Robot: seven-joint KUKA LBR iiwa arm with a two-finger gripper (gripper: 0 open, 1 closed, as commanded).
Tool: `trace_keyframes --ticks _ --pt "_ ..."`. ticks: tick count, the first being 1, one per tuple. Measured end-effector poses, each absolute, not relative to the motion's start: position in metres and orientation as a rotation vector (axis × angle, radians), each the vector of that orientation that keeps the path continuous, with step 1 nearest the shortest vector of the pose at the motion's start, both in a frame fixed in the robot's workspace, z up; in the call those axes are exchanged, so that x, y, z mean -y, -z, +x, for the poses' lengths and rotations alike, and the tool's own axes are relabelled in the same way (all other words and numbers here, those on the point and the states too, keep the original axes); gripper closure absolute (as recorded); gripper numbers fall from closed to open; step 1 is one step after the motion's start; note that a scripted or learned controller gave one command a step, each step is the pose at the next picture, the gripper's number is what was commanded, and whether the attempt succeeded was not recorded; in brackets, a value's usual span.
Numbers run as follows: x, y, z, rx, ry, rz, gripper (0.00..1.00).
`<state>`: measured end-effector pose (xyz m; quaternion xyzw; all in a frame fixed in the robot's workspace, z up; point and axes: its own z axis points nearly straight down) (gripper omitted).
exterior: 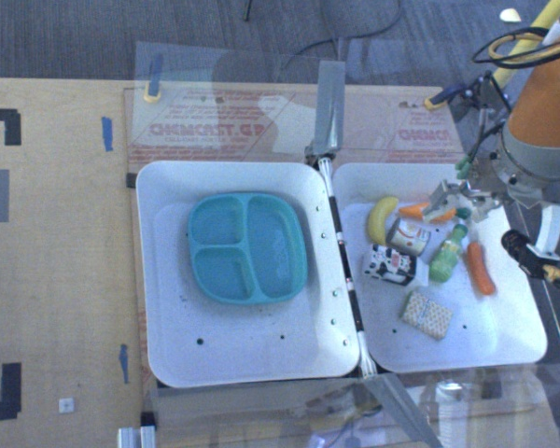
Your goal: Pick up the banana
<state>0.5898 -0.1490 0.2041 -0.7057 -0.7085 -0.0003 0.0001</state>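
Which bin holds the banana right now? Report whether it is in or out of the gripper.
In the right bin, out of the gripper. The banana lies near the bin's upper left, and the gripper hovers to its right.

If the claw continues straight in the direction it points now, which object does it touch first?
The claw points toward the view's left. First in that line seems to be the small orange-topped carton, and the banana lies just beyond it. Depth is unclear from above, so the claw may pass over the carton.
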Motion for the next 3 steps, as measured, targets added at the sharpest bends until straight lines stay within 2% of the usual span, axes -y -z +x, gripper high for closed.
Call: trace_keyframes --ticks 1,2,3 --pt "0.091 -0.171 0.634 2.234 0.002 -2.212 0.0" --pt "0.091 -0.089 0.626 2.332 0.006 -2.111 0.0" --pt "0.092 -0.101 0.628 2.332 0.014 -2.117 1.0"
